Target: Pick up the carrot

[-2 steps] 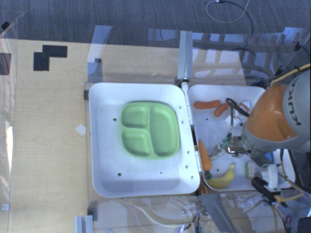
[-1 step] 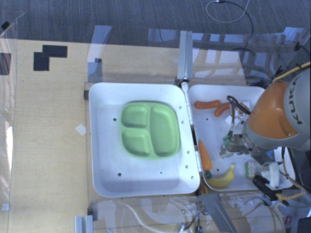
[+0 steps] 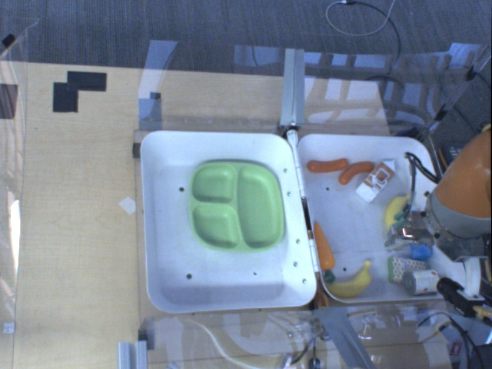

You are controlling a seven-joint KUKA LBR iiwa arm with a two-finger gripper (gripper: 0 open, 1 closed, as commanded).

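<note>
The hand [image 3: 401, 235] is low over the right bin [image 3: 350, 148], near this bin's right wall, under the grey wrist and the orange band of the arm [image 3: 469, 187]. Its metal parts are partly covered by the arm, and I cannot tell if it is released or clenched. Nothing is seen between its parts.

The carrot [image 3: 324, 247] lies well apart from the hand, far to the hand's left, on the bin floor along the wall that divides the two bins. It is turned lengthwise along that wall, with the thin end pointing to the back of the table.

Just below the carrot's thick end a banana [image 3: 352, 280] lies curved in the front corner, left and below the hand. Close beside the hand, on its upper left, there is a yellow object [image 3: 394, 210]. A small white box with brown print [image 3: 376, 181] lies above and left of the hand, and further left two reddish sausages [image 3: 344, 169] lie near the back wall. Right below the hand I see a small blue thing [image 3: 420, 252] and a can lying on its side [image 3: 411, 275].

The left bin [image 3: 165, 229] is far left of the hand and carries a green divided plate [image 3: 236, 205]. Both bins stand on the wooden table [image 3: 77, 229].
</note>
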